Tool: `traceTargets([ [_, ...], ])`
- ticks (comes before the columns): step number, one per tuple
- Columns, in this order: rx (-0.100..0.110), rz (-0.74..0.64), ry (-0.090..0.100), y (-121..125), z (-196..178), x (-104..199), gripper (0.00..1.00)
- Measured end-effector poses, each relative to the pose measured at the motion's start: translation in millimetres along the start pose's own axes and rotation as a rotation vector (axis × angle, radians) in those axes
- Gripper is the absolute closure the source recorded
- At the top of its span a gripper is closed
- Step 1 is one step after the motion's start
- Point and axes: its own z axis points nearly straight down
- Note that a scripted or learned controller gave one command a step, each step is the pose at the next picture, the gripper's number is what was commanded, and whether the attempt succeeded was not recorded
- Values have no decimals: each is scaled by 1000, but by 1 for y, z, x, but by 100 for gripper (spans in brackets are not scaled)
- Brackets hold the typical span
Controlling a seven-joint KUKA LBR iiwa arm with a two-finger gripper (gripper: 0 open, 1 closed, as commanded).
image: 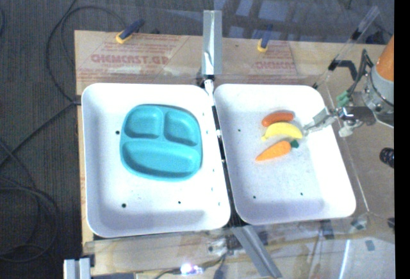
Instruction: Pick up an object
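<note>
We see the gripper (315,122) at the right bin's (320,198) right edge, just beside the banana (282,132), sausage (277,118) and carrot (274,150); we cannot tell its opening. The left bin (102,207) holds a blue tray (161,141).

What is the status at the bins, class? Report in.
Hand low at right bin, beside banana; grip unclear. Carrot, sausage adjacent. Blue tray in left bin.
</note>
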Motion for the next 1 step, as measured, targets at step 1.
traceTargets([
  [1,1,-69,-2,69,62,-1,0],
])
